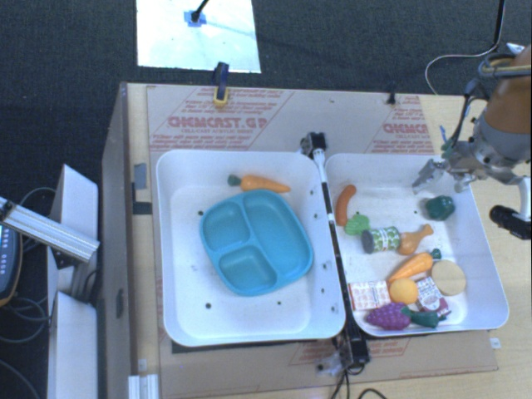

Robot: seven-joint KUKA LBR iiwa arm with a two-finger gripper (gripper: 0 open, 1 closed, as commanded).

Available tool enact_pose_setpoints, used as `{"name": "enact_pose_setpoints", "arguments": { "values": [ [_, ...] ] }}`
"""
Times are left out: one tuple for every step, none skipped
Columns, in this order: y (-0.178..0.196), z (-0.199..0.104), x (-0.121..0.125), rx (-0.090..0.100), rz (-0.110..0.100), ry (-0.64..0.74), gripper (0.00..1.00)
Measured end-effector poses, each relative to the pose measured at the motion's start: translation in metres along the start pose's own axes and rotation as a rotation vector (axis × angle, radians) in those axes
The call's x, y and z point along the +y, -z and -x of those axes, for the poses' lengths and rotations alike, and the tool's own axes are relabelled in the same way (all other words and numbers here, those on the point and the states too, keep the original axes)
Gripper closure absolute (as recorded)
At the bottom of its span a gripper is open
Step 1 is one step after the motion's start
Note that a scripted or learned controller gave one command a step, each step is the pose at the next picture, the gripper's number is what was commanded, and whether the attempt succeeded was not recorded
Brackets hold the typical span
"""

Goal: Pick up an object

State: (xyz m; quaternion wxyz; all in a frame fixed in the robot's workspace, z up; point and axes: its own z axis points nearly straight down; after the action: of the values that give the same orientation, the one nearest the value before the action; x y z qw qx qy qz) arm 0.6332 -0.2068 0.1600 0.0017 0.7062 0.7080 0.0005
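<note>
White bins: two shallow trays side by side on a tabletop (pixel 249 119) covered in printed cardboard
Left bin (pixel 187 306): holds a blue divided plate (pixel 256 242), with an orange carrot (pixel 260 184) just beyond the plate, near the far wall
Right bin (pixel 490 293): toy food lies clustered toward the near right corner; purple grapes (pixel 387 315), a yellow lemon (pixel 404 291), an orange carrot piece (pixel 413 265), a round tan biscuit (pixel 449 277), a green can (pixel 382 239), a broccoli floret (pixel 357 224), an orange sausage (pixel 344 203)
Dark green object (pixel 440 207): rests near the right bin's far right side, just below the pincer
Pincer (pixel 445 174): hangs over the right bin's far edge, fingers spread apart, nothing between them
Arm (pixel 505 115): grey with an orange band, entering from the right
</note>
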Motion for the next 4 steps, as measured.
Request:
{"name": "enact_pose_setpoints", "arguments": {
  "values": [
    [-0.052,0.000,-0.009,0.000,0.002,0.001,0.00],
    [-0.076,-0.077,-0.073,0.003,-0.004,0.000,0.00],
    [-0.056,-0.087,-0.009,0.001,0.001,0.001,0.00],
    [0.011,-0.083,0.037,0.000,0.003,0.002,0.00]
  ]
}}
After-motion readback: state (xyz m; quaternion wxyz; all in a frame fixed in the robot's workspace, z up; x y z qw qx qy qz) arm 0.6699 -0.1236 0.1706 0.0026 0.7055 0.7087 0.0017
